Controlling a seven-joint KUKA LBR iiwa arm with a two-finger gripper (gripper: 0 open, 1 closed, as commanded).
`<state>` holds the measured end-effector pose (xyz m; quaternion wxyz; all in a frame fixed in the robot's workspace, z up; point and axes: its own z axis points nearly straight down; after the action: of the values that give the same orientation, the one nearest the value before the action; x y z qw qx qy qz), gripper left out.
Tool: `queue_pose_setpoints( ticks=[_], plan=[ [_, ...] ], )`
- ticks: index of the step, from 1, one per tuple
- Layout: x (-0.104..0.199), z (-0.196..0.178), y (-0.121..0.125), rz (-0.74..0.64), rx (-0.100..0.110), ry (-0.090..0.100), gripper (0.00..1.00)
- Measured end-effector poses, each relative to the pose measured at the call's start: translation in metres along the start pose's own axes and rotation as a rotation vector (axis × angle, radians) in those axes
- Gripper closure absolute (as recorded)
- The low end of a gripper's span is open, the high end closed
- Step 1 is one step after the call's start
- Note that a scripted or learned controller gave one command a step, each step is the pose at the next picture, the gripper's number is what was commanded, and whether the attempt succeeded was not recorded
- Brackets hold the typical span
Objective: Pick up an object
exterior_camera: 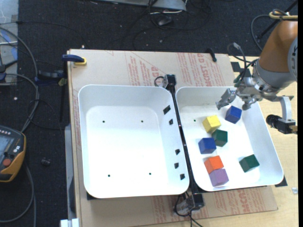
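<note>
Partly hidden behind the spread-open claw [236, 99], a blue cube [233, 114] sits in the right bin [271, 141].

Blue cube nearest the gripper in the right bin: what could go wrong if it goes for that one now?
1. The blue cube lies close to the right bin's far wall, so the gripper might strike the rim.
2. The yellow cube sits just beside it and could get nudged or caught along.
</note>
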<state>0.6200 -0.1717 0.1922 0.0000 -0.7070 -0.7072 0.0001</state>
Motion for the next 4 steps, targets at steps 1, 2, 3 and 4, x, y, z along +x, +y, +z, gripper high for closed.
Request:
queue_pose_setpoints(
  ticks=[1, 2, 3, 4],
  plan=[
    [0.008, 0.082, 0.012, -0.001, -0.01, -0.002, 0.0],
    [0.054, 0.103, -0.035, -0.002, -0.002, 0.0, 0.0],
    [0.053, 0.092, -0.035, 0.001, -0.004, -0.001, 1.0],
    [0.144, 0.001, -0.041, -0.007, -0.007, 0.002, 1.0]
  ],
)
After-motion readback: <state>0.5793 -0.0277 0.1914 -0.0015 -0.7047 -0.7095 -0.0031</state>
